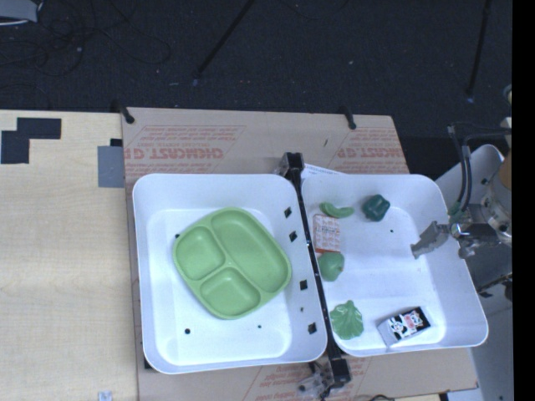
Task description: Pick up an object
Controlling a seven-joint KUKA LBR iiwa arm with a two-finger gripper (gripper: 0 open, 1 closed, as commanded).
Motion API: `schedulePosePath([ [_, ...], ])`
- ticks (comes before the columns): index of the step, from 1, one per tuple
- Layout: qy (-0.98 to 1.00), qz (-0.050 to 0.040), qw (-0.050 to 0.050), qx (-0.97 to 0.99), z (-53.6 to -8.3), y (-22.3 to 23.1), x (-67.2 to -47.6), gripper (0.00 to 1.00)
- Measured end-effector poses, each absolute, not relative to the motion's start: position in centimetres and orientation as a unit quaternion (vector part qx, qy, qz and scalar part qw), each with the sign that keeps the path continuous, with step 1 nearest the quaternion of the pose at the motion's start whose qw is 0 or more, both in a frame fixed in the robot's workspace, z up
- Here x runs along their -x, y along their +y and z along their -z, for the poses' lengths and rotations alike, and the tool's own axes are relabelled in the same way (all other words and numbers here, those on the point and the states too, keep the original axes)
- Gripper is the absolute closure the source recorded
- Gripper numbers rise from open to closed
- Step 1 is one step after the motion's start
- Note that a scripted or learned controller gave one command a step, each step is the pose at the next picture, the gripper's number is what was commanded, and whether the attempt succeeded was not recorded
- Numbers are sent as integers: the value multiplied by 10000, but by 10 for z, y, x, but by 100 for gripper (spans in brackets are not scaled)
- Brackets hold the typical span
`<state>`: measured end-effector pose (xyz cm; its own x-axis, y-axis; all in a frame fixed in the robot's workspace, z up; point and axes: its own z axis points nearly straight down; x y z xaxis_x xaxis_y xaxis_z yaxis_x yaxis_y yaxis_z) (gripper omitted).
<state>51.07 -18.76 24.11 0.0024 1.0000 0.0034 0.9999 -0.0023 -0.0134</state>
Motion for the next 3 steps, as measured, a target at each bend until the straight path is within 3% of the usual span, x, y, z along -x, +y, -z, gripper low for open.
schedulePosePath([
  [1, -7070, -7, 16, 7072, -246, -188, -513, 0],
  [3, -7070, -20, 44, 7072, -138, -187, -507, 0],
])
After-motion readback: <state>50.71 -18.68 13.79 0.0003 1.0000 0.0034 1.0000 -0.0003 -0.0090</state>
